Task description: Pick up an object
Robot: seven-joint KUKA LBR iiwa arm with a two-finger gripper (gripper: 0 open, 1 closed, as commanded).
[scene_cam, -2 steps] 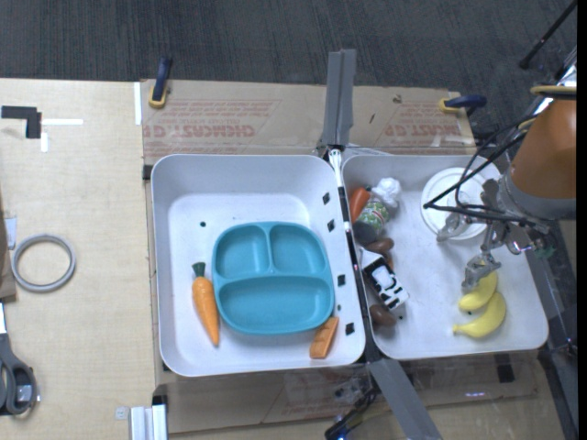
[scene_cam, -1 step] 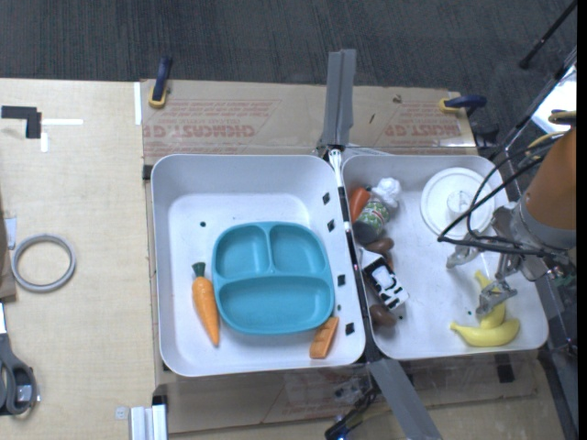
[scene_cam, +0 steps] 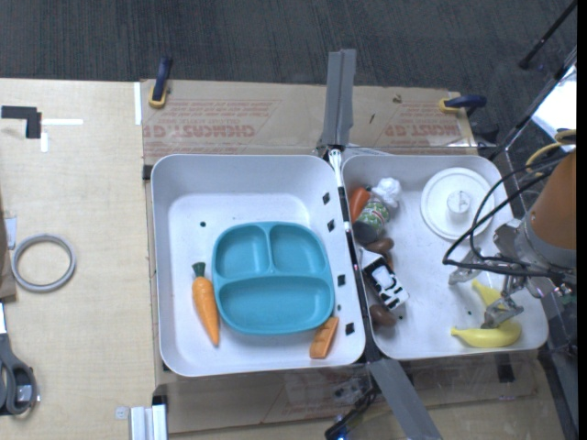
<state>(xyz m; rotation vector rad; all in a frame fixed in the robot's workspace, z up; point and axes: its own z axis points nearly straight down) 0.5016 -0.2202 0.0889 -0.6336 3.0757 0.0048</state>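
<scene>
Yellow banana lies under your gripper in the right bin.
Centre over its middle; I cannot tell the gripper's state.

Single overhead slanted view across both bins

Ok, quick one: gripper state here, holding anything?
Gripper: in the right bin, just above the banana; cannot tell whether it is open or shut, and nothing is seen held in it.
</scene>
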